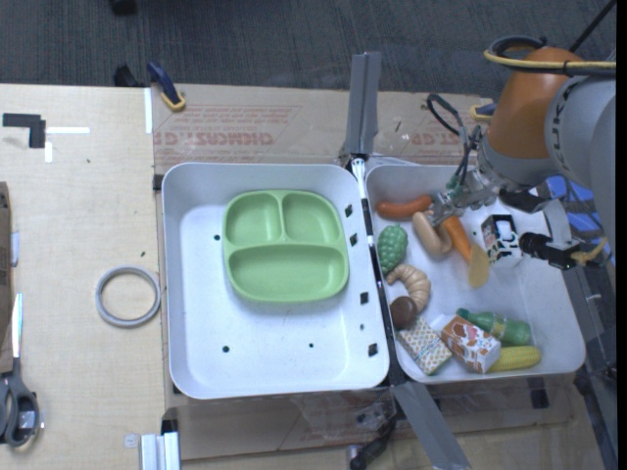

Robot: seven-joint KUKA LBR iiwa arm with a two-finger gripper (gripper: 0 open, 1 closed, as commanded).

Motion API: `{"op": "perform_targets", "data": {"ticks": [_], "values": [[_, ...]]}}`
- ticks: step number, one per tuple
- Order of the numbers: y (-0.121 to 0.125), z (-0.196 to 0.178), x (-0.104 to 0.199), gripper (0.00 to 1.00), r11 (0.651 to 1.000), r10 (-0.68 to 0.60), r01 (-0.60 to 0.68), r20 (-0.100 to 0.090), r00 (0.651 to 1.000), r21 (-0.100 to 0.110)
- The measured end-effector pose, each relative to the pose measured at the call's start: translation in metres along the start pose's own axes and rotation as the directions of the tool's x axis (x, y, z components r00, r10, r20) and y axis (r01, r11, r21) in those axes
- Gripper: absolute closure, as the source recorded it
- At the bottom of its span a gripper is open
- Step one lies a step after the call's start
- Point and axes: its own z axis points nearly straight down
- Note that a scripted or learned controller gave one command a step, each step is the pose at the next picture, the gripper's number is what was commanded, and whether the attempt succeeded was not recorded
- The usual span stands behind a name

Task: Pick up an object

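Wood-coloured counter (pixel 78 213) holds two white bins side by side. On the left, the left bin (pixel 196 360) has a green tray (pixel 284 246) with three parts in it. On the right, the right bin (pixel 549 311) is full of toy food.

At the far end of that bin lie a red-orange sausage (pixel 402 207), a tan hot dog bun (pixel 429 233) and an orange carrot (pixel 458 238), all close together. Just left of them sits a green bumpy veggie (pixel 392 246). Nearer are a croissant (pixel 413 284), a brown round thing (pixel 403 310), a checked pack (pixel 423 346), a red snack box (pixel 468 343), a green bottle (pixel 500 326) and a yellow corn (pixel 517 358).

From the right comes the grey and orange arm (pixel 529 116). Its jaws (pixel 457 199) sit low over the far end of the right bin, right above the carrot and bun. I cannot tell how wide they are, and nothing can be seen held in them.

I think the step now is going down for a grab. To do it well, the jaws should pick just one toy, likely the carrot, and line up across its thin side. They should go straight down, squeeze at the middle, and not bump the bun or sausage beside it. Then lift slowly.
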Motion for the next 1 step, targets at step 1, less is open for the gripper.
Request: {"op": "perform_targets", "data": {"ticks": [1], "values": [[0.0197, -0.0134, 0.0101, 1.0, 0.99, 0.14, -0.14, -0.001, 0.99, 0.006]]}}
